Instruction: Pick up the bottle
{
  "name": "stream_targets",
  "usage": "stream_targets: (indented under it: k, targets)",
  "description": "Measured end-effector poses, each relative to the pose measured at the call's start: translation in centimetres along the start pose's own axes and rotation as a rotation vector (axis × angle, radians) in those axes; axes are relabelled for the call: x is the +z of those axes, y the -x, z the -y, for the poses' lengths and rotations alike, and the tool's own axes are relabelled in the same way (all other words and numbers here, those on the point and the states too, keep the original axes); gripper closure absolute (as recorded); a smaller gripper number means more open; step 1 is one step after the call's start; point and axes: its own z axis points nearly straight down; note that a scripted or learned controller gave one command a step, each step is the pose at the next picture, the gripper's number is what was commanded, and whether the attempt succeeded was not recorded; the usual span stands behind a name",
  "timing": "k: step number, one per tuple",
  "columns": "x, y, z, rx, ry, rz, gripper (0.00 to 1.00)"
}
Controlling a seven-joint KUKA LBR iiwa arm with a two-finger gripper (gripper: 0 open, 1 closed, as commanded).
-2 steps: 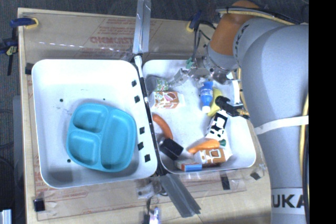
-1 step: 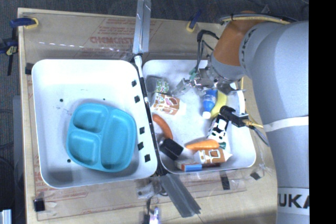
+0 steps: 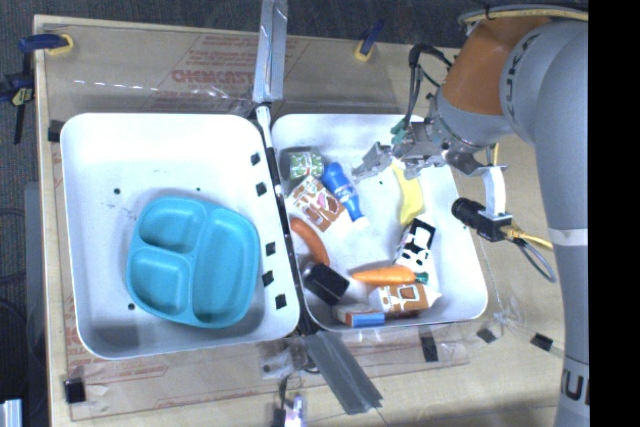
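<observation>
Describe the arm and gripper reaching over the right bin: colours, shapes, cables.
The thick grey cylindrical arm carries a broad orange band above its wrist. Thin black cables loop near the wrist. The metallic silver gripper is small with green specks, and a black cylindrical fitting juts below it.

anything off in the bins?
Nothing spilled or broken. The right bin is a jumble: bottle lying on its side among cartons, banana beside the tool. Blue tray sits flat in the left bin.

Arm: the grey arm with its orange band [image 3: 478, 75] reached in from the right.
Gripper: the metal two-finger gripper [image 3: 385, 158] pointed left, nothing between its fingers.
</observation>
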Motion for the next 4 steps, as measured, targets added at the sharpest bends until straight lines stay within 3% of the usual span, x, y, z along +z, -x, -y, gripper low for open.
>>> stream_targets:
  k: [1,2,3,4]
  targets:
    - [5.7,0.2,-3.7,-0.035,0.016,0.006,0.0]
    - [3.6,-0.1,-4.0,-0.233,0.002,0.002,0.0]
    - [7.7,-6.5,-2.4,-0.196,-0.001,0.0,0.0]
    - [6.7,-6.5,-2.4,-0.199,-0.001,0.0,1.0]
